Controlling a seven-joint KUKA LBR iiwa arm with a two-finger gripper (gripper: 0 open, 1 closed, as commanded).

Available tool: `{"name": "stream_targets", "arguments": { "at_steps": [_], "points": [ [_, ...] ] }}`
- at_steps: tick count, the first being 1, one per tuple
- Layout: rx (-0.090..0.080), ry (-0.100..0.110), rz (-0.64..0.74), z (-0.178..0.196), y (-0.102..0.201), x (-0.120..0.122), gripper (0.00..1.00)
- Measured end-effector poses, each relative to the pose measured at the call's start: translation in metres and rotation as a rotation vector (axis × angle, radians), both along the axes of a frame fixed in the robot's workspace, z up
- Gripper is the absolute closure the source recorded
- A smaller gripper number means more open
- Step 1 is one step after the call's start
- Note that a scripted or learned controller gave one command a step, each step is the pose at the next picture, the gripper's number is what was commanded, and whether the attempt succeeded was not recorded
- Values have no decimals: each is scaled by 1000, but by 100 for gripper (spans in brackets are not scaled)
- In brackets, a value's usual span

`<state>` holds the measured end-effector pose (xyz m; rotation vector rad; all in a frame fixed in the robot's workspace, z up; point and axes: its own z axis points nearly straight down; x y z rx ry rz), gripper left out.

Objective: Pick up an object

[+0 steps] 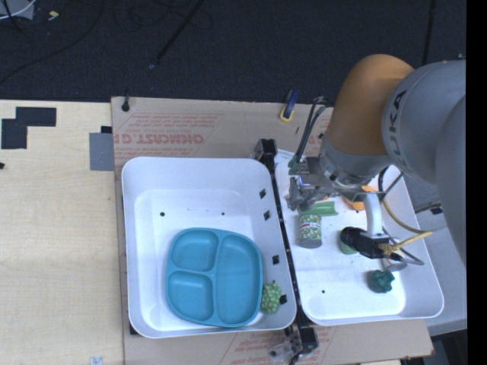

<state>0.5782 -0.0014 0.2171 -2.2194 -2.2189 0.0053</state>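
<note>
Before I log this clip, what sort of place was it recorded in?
Most likely a robotics lab bench set up for grasping trials: two shallow white plastic bins side by side on a cardboard sheet, a grey robot arm reaching in, and loose cables on dark floor behind.

even overhead light, bright on the white bins (144,204), dark beyond the bench; soft shadows, mild glare on the arm (426,120), slightly soft focus throughout.

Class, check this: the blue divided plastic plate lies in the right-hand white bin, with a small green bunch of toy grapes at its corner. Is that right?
Not quite. The blue divided plastic plate lies in the left-hand white bin, not the right. The small green bunch of toy grapes does sit at its corner, as the camera view shows.
</note>
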Motion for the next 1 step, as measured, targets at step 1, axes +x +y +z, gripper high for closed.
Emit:
{"name": "stream_targets", "arguments": {
  "at_steps": [1],
  "points": [
    [1, -3, 1, 20, -1, 0, 100]
  ]
}}
